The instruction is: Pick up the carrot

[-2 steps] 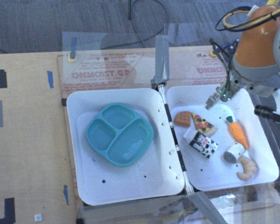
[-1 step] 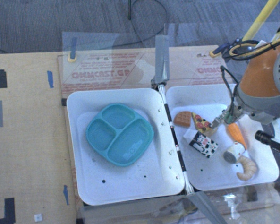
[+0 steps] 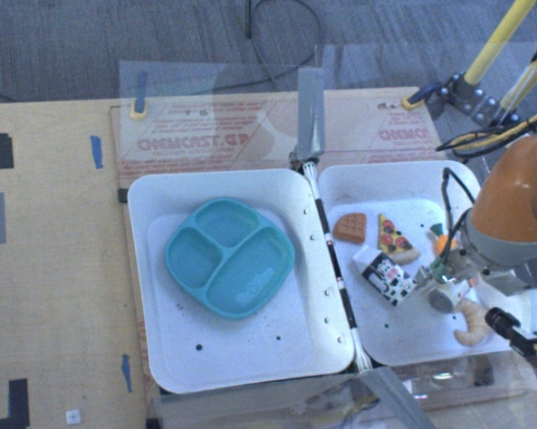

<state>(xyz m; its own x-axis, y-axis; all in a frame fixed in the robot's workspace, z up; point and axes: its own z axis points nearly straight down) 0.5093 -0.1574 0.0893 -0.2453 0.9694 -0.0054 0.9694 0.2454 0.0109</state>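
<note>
Gripper [image 3: 443,284] just below the carrot [image 3: 442,241], right bin [image 3: 413,350].

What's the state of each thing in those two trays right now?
Teal divided plate: flat in the left bin, compartments bare.
Waffle: lying flat, right bin.
Pizza slice: lying flat.
Black-and-white carton: on its side.
Croissant: lying near the arm.
Carrot: partly hidden by the arm.
Gripper: low over the right bin.
</note>
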